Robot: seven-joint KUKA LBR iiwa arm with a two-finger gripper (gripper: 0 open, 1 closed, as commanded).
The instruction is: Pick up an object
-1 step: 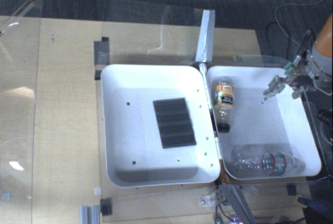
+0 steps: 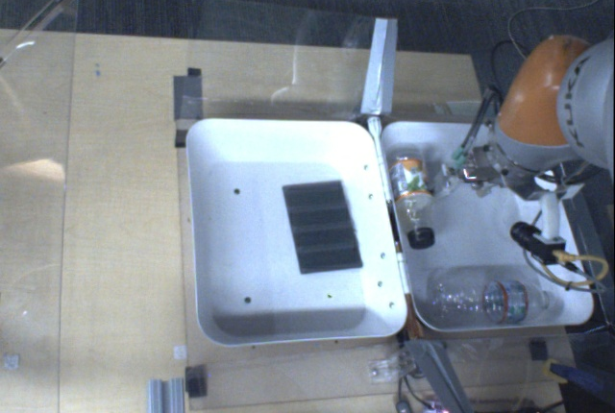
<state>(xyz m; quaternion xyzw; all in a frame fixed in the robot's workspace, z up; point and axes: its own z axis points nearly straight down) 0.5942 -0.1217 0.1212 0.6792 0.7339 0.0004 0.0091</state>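
Overhead view of the desk (image 2: 96, 209) with two white bins side by side. The arm (image 2: 586, 104), with its orange band (image 2: 538, 104), enters from the view's right and places the hand (image 2: 468, 167) over the upper part of the right bin (image 2: 471, 243). The nearest candidate for picking is the small bottle (image 2: 410, 185) with an orange and green label. It lies just beside the hand, toward the view's left, against the wall that this bin shares with its neighbour. Its long axis runs roughly up and down the view, parallel to that wall, and its black cap (image 2: 421, 235) is at the lower end. A move toward it would therefore probably be a short sideways shift into the corner, where the wall leaves little room on the far side. A clear bottle (image 2: 478, 299) lies on its side along the bin's lower wall, long axis across the view, farther from the hand. A black ridged slab (image 2: 322, 227) lies flat near the middle of the left bin (image 2: 231, 238), well apart from the hand. The hand appears small and foreshortened under the wrist, so it cannot be told whether it is spread or pressed together. Nothing can be seen held in it. Its height above the bin floor is also uncertain, and the clear bottle's outline is faint against the white floor.
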